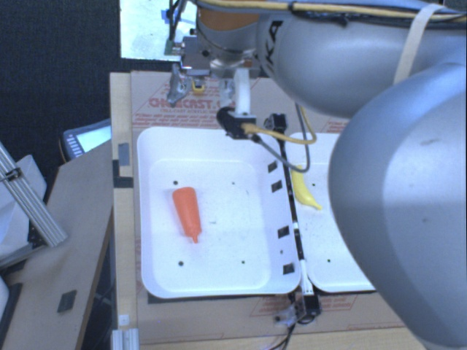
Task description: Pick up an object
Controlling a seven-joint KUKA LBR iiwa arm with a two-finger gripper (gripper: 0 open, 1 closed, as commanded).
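One orange carrot (187, 211), one yellow banana (304, 190), two white bins (153, 195), fingers (176, 92) apart

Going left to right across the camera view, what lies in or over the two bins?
Orange carrot-shaped object in the left bin → black divider strip between the bins → yellow object in the right bin → grey arm.

The grey arm (379, 122) sweeps in big from the right, bulking across the upper right of the view; its orange band (226, 2) sits just above the wrist at the top; the gripper (208, 93) hangs below, pointing down, two fingers (177, 90) spread apart, nothing between them.
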